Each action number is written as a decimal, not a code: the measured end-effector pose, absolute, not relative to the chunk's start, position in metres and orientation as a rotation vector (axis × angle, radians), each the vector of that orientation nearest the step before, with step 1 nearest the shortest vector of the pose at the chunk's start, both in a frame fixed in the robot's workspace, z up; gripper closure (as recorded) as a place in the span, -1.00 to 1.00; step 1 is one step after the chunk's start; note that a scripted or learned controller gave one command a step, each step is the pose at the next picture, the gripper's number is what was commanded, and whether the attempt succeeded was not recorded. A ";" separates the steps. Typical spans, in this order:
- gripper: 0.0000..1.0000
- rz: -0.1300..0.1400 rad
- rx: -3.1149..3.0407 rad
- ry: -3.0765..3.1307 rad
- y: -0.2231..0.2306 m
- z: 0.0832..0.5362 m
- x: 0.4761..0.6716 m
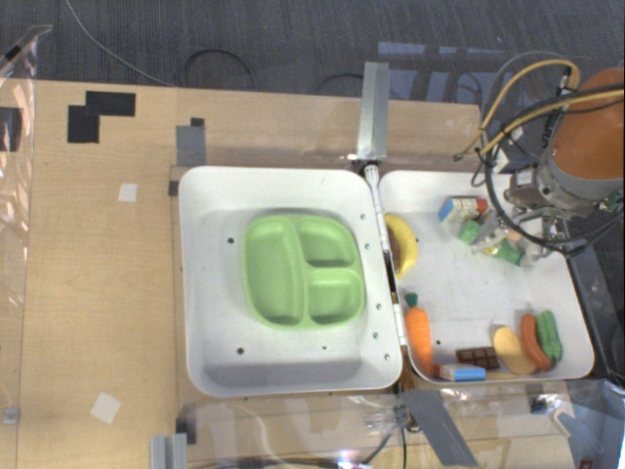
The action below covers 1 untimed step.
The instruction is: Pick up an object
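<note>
The right bin (459, 291) holds several toy foods. A yellow banana (401, 243) lies against its left wall, with an orange carrot (418, 331) below it. A small colourful box (461, 208) and a green piece (471, 231) sit near the top. My gripper (514, 235) hangs low over the upper right part of this bin, just above another green piece (508, 253). The arm's body and cables hide how it meets that piece.
The left bin (210, 262) carries a green divided plate (301, 270). Along the right bin's lower edge lie a brown chocolate bar (477, 358), a yellow piece (512, 349), a red sausage (532, 337) and a green cucumber (549, 333).
</note>
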<state>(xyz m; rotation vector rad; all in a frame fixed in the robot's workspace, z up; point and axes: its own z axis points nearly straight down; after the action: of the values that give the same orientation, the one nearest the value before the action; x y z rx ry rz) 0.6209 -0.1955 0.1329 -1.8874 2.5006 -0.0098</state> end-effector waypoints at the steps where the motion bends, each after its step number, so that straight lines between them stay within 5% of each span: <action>1: -1.00 -0.011 -1.809 2.555 -0.199 0.089 0.640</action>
<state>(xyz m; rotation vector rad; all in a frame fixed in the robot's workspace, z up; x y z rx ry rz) 0.6400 -0.1993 0.0888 -1.8089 2.5553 -0.0106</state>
